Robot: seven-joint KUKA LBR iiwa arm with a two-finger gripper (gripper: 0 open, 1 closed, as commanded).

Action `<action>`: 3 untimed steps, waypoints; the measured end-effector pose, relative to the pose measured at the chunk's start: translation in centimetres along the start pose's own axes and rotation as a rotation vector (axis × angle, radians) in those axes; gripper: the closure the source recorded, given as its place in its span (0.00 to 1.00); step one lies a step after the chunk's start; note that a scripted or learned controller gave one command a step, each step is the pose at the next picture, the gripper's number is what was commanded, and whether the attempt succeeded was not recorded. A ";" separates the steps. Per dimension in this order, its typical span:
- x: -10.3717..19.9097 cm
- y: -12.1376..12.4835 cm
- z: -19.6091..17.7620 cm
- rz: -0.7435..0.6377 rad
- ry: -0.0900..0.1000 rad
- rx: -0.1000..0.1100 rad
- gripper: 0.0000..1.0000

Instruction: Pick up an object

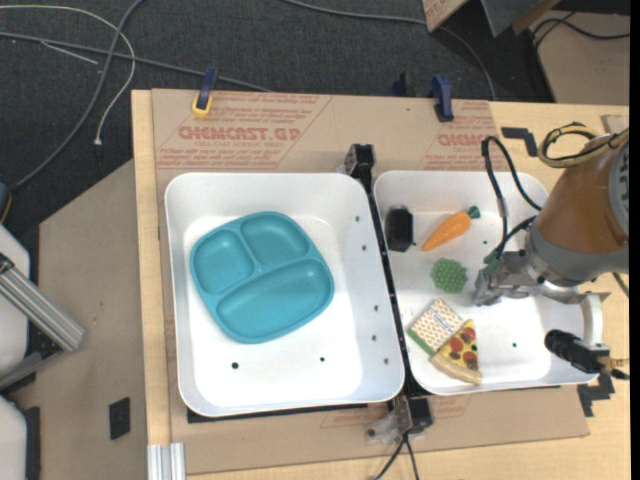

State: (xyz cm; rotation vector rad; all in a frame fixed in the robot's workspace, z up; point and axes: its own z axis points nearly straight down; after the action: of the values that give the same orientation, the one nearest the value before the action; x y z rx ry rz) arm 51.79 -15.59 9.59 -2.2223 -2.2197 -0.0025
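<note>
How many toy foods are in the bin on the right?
3: a carrot near the far wall, a green broccoli in the middle, and a pizza slice at the near edge. The arm may hide others.

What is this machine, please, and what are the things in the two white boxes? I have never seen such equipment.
It is a robot arm, grey with an orange band, reaching in from the right. One fixed camera looks down on a bench at a slant. Its gripper hangs low in the right bin, beside a green broccoli toy. That bin also holds a toy carrot, a black block, a toy pizza slice and a patterned square piece. The left bin holds a blue divided plate. I see nothing held between the fingers.
</note>
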 end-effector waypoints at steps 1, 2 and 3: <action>-0.4 0.3 -4.4 -0.002 -0.003 -0.004 1.00; -0.8 1.3 -10.4 -0.002 -0.004 -0.006 1.00; -1.6 2.2 -15.9 -0.002 -0.004 -0.007 1.00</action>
State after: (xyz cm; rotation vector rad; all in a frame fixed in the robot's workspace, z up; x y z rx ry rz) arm 53.94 -17.21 25.52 -2.2253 -2.2276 -0.0055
